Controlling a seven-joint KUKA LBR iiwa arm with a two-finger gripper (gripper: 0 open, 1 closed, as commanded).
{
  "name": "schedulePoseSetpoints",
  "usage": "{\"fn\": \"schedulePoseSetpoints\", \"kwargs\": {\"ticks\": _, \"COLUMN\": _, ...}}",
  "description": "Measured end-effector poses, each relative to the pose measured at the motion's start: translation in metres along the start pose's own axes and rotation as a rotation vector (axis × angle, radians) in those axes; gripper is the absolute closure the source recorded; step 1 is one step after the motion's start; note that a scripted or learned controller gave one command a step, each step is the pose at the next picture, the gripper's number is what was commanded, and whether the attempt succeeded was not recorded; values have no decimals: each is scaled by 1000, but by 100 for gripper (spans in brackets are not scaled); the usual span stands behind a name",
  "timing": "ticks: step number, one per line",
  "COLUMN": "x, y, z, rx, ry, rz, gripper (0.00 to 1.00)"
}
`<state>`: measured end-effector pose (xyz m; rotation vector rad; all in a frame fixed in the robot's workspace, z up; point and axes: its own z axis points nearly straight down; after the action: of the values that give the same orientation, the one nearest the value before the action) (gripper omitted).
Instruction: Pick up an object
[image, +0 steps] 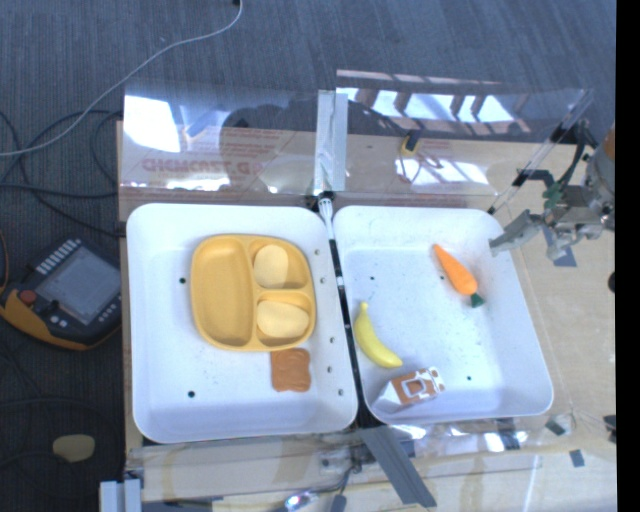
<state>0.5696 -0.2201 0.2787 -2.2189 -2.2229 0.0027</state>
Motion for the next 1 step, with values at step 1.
{"fn": "schedulePoseSetpoints", "kwargs": {"ticks": 1, "x": 43, "y": 15, "z": 134, "rx": 2, "ry": 1, "rz": 0, "gripper": 0}}
